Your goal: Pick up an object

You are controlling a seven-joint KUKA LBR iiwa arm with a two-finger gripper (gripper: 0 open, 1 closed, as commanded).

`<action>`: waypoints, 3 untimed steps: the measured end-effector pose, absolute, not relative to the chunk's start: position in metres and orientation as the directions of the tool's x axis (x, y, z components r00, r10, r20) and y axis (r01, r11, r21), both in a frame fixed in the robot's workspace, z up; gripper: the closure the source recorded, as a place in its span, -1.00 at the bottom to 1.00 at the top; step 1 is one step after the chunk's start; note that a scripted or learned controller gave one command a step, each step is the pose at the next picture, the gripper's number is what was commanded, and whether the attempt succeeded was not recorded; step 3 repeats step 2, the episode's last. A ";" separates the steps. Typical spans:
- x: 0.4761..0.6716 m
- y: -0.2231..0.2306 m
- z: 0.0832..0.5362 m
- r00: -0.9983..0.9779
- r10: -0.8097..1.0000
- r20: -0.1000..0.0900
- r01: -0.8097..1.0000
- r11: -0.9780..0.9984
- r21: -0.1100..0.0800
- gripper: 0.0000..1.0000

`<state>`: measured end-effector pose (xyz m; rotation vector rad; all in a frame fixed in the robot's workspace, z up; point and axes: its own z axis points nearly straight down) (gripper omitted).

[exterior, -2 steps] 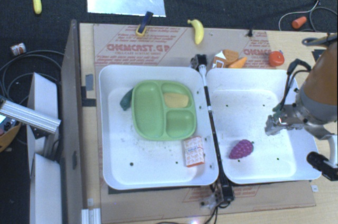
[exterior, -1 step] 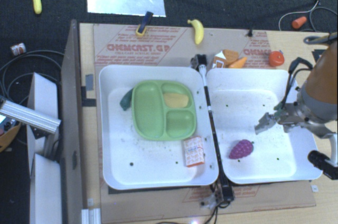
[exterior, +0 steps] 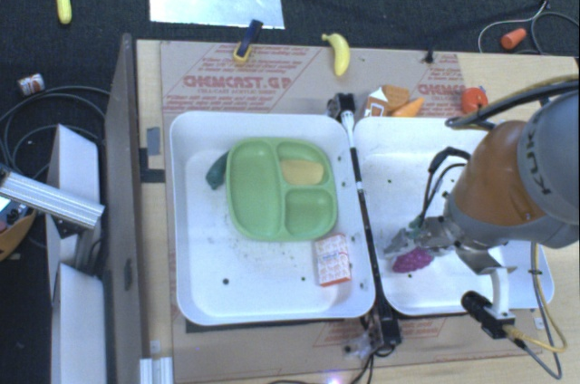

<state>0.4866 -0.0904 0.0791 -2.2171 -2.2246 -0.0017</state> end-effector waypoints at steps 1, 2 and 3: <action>0.488 -0.092 0.095 -0.002 1.000 0.002 1.000 0.002 0.003 1.00; 0.534 -0.040 0.190 -0.012 1.000 0.001 1.000 0.012 0.013 1.00; 0.534 -0.040 0.190 -0.012 1.000 0.001 1.000 0.012 0.013 1.00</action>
